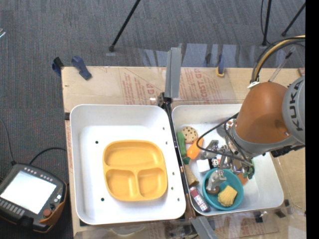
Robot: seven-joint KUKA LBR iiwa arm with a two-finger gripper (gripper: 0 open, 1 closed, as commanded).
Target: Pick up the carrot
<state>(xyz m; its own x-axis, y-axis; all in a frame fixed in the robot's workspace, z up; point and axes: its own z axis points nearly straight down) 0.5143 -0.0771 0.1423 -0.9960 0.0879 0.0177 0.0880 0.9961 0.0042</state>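
Two white bins sit side by side on the bench: the left bin (79,133) at nine o'clock and the right bin (271,183) at three. One yellow divided tray (134,170). One teal bowl (238,201). One corn cob (227,195). One cookie (189,133). One carrot (193,150). One arm (266,116).

Bright, even light from overhead here, no harsh hotspots. The two white bins (79,133) come close to washing out, their floors almost featureless, with only soft grey shading along the inner walls. The yellow tray (134,171) throws a faint shadow, and its ridges catch a mild sheen. The arm's orange band (261,116) shows a smooth, dull highlight. Dark carpet at the far side stays murky. Overall focus is slightly soft, small items on the right smeared.
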